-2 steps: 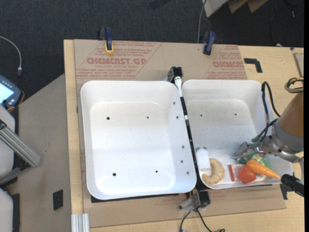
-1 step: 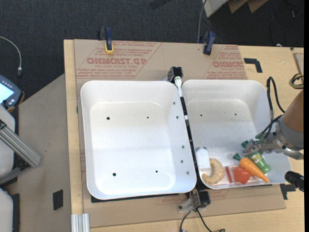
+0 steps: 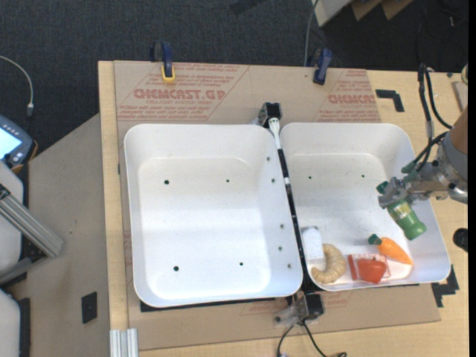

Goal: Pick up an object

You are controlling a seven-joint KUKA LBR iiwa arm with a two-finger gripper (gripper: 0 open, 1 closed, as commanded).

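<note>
My gripper [image 3: 393, 193] reaches in from the right and hangs over the right side of the right bin [image 3: 349, 143]. Directly beside and below it lies a green bottle-like object [image 3: 410, 222], touching or nearly touching the gripper's tip; I cannot tell if it is held. An orange carrot [image 3: 394, 250] lies just below the green object. Along the bin's front edge sit a red object [image 3: 370, 269], a tan curved pastry-like piece [image 3: 331, 265] and a small white cylinder [image 3: 310, 239].
The left bin [image 3: 149, 155] stands beside the right one, with a black divider strip [image 3: 285, 192] between them. Both rest on a cardboard sheet [image 3: 223, 80] held by clamps [image 3: 166, 58] at the back. Cables [image 3: 428, 103] run near the arm on the right.
</note>
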